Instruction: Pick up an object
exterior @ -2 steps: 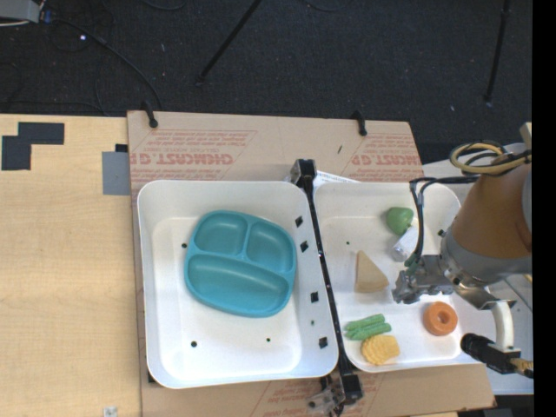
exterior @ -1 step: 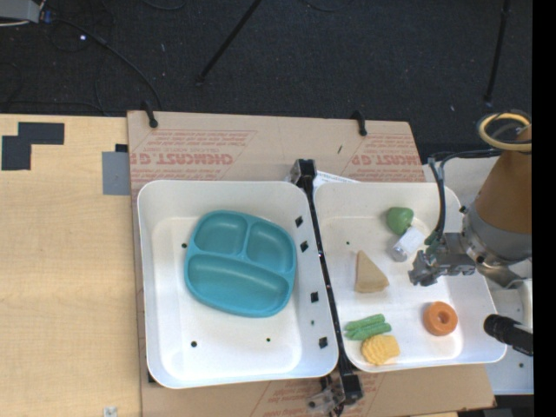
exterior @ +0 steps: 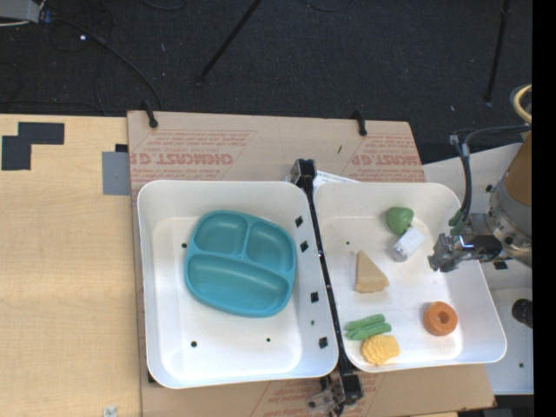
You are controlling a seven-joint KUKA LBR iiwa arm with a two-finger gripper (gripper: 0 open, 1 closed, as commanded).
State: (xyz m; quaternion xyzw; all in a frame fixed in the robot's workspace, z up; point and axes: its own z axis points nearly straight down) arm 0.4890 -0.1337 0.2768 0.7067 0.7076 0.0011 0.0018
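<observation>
The claw [exterior: 446, 256] hangs over the right bin's [exterior: 473, 347] right edge; whether it is clenched or released cannot be told. Nearest lie a small cylinder [exterior: 405, 245] and green lump [exterior: 400, 219]. The wedge [exterior: 370, 274] at mid-bin looks light and stiff, best pinched across its flat sides.

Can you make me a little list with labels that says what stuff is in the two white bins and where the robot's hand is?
left bin: teal divided plate
right bin: green lump, small grey-white piece, tan wedge, orange ring, green pods, yellow corn
gripper: over the right bin's right side, near the small grey-white piece
held: nothing seen between its fingers
</observation>
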